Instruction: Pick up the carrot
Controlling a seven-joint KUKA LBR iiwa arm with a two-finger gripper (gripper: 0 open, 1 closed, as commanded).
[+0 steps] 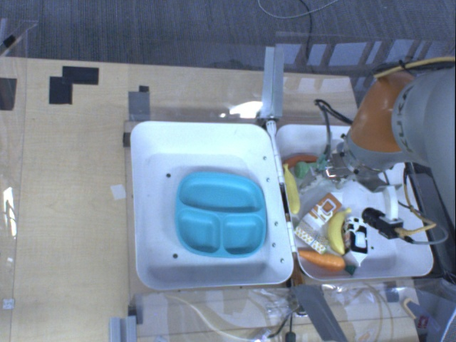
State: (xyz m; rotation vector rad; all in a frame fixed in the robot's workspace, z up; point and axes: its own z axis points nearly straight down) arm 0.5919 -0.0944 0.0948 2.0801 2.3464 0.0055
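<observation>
Two white bins are seen side by side on the table [71,191]. Left bin [153,212] holds a blue three-compartment tray [219,213], roughly centred. Right bin [413,258] is cluttered.

Carrot [322,260] is located at the near edge of the right bin, lying flat, roughly parallel to the front wall, green top end toward the right. A banana [335,231] lies just behind it, angled, touching or nearly touching. A small printed packet [318,218] sits left of the banana. A yellow elongated item [291,189] lies along the bin's left wall. A black-and-white object [356,235] is just right of the banana.

Arm is reaching in from the right, orange band [375,120] over the far part of the right bin. Gripper [335,168] is positioned over the far-middle of that bin, well apart from the carrot. Gripper state cannot be told: hardware is cluttered and unresolved. Nothing is seen held.
</observation>
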